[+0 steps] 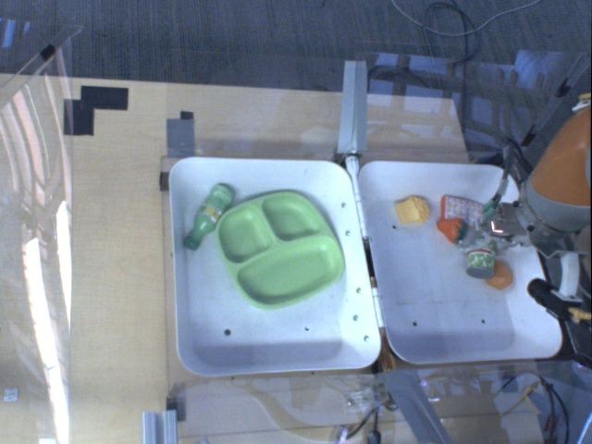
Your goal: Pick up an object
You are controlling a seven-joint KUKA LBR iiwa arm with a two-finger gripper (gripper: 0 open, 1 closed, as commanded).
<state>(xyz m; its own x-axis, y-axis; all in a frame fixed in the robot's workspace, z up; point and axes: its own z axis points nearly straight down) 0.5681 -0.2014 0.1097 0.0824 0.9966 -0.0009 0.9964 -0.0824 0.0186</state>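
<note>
The arm (pixel 566 178) is reaching in over the right bin (pixel 444 336). Its gripper (pixel 488 239) is sitting low among a cluster: red packet (pixel 461 208), red-orange piece (pixel 450 230), grey-green can (pixel 480 264), small orange ball (pixel 499 277). Grasp state: cannot tell (view too cluttered). A yellow object (pixel 413 210) is lying apart, leftward. The left bin (pixel 277 345) is holding a green divided plate (pixel 278 246) and a green bottle (pixel 207 215).

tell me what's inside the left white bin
The left bin holds a green divided plate with three compartments and a green bottle lying beside it, up-left. Whatever lies beneath the plate is covered.
</note>
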